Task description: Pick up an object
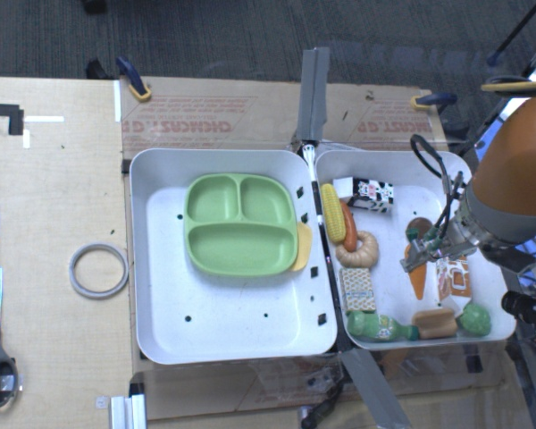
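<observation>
The grey arm with its orange band (518, 164) reaches in from the right over the right-hand shallow white bin (402, 170). Its two-finger gripper (422, 256) is low in that bin, directly over the top end of an orange toy carrot (417, 280). The fingers are too small and cluttered by cables to read, so I cannot tell whether they are apart, together or clamped on anything.

The carrot lies in the right half of the right bin, pointing toward the near wall. Just right of it is a white and orange packet (453, 280). Along the near wall lie a green toy vegetable (375, 327), a brown block-shaped toy (434, 323) and a round green ball-like toy (474, 318). Near the bin's left wall are a yellow corn cob (332, 213), a tan ring-shaped doughnut (359, 250) and a beige waffle-patterned cracker (357, 288). A black and white carton (372, 193) sits toward the far wall.

The left-hand white bin (161, 311) holds a pale green 3-compartment plate (241, 224). A grey tape ring (99, 269) lies on the wooden bench (45, 204).
</observation>
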Robot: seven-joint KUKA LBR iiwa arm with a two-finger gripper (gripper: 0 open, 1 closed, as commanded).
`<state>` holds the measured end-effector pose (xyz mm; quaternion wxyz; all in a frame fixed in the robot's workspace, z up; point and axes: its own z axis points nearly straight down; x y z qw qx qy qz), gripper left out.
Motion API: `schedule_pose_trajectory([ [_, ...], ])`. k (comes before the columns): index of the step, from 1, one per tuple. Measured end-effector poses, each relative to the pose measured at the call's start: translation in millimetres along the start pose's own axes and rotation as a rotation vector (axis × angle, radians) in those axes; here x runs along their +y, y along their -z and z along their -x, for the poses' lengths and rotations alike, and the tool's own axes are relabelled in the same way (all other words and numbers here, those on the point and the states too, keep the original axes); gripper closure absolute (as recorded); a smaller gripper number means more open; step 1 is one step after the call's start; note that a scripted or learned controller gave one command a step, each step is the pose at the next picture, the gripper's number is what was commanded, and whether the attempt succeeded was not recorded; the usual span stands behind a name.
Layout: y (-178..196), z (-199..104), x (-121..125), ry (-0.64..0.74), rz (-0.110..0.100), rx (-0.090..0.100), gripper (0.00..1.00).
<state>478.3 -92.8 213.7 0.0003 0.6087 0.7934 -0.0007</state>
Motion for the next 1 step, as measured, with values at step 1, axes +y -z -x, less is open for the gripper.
schedule_pose_trajectory([
  [1,50.6,-29.6,77.9,-0.183,-0.002,0.000,1.00],
])
